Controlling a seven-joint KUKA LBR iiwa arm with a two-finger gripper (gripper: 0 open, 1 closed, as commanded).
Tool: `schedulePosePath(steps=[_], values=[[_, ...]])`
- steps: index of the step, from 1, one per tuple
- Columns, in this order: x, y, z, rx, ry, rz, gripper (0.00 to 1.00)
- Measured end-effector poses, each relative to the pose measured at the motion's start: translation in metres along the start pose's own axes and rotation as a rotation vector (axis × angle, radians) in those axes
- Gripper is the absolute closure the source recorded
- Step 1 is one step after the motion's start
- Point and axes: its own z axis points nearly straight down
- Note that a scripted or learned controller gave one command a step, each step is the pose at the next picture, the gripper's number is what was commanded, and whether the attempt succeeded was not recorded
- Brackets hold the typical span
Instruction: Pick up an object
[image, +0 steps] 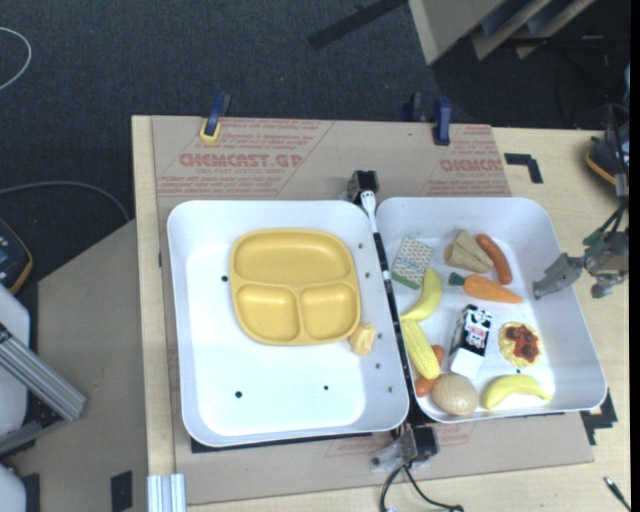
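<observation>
Nearest the camera in the right bin (575, 330) lie a yellow banana (514, 390) and a brown potato-like ball (454, 393), close together along the front wall. Just behind them sit a corn cob (419, 347), a black-and-white carton (473, 331) and a small pizza disc (521, 343). Farther back are a second banana (427, 296), an orange carrot (491, 290), a sausage (494, 258), a tan wedge (465, 252) and a pale green block (411, 262). The left bin (205, 330) holds a yellow divided tray (295, 284) with a small yellow piece (362, 339) touching its front right corner. The claw (578, 272) hangs at the right bin's right rim, fingers spread apart with nothing between them, near the carrot. Both bins rest on the counter (330, 155).
</observation>
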Motion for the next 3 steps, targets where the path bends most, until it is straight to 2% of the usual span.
schedulePosePath(steps=[1,2,3], values=[[0.000,0.003,-0.006,-0.012,-0.003,-0.003,0.00],[-0.006,-0.003,0.042,-0.007,0.000,-0.002,0.00],[-0.001,-0.001,0.086,-0.006,0.000,-0.004,0.00]])
